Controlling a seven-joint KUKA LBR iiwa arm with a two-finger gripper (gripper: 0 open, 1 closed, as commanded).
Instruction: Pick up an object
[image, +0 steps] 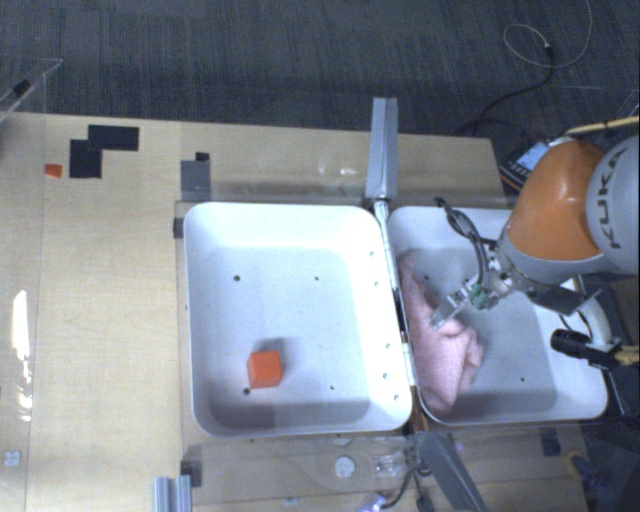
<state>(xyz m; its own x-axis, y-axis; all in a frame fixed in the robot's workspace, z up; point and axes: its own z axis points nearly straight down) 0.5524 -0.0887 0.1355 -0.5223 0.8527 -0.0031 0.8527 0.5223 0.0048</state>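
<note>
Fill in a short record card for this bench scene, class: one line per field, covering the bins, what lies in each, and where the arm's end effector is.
left bin: holds an orange block near its front-left part
right bin: holds a pink cloth along its left side
arm: reaches in from the right, over the right bin
end effector: down at the pink cloth, over its upper part
grasp: cannot tell whether the cloth is held
bench: pale wood, with black marks at the far left

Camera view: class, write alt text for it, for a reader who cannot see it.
A grey arm's gripper reaches down onto a pink cloth lying in the right white bin. An orange block sits in the left white bin.
</note>
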